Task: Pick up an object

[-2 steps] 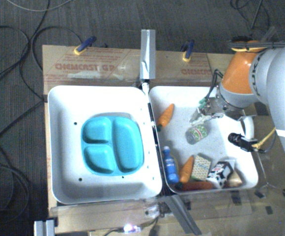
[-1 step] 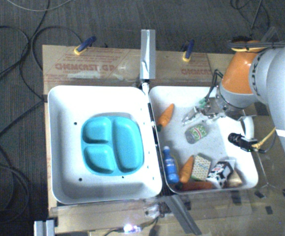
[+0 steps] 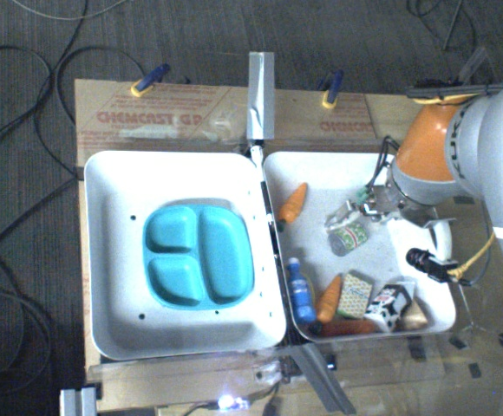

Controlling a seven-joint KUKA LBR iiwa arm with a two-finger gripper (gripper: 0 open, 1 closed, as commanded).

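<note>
We see pincer (image 3: 362,208) low in right bin (image 3: 321,170), over small clear cup (image 3: 349,237) lying just below it. Cannot tell pincer's state. Cup's long axis slants toward pincer; we judge short descent enough.

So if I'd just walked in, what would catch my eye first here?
Probably the bright blue divided tray, lying alone in the left white bin. Next, the arm's orange band at the right, with the gripper reaching down into the right bin just above a small greenish object. Along that bin's near side sits a jumble: two carrots, a blue bottle and a black-and-white box.
</note>
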